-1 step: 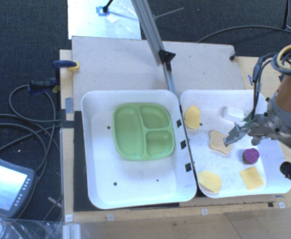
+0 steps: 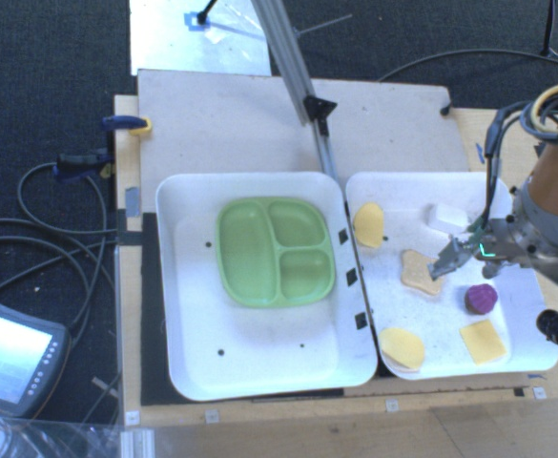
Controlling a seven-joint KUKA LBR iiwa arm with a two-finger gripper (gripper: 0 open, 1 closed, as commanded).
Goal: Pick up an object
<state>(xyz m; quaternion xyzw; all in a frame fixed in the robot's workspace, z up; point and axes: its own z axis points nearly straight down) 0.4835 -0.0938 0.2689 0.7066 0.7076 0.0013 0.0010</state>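
The pincer (image 2: 447,262) hangs over the right bin (image 2: 546,356), just above a tan, toast-shaped slice (image 2: 420,273) lying flat mid-bin; how far it gapes I cannot tell. A smooth green three-compartment plate (image 2: 275,252) sits in the left bin (image 2: 188,351).

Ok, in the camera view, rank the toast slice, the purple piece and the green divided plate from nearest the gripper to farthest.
From the gripper:
1. Toast slice, right bin, just beside the fingertips.
2. Purple piece, right bin, a little toward the front edge.
3. Green divided plate, in the left bin, clearly farthest.
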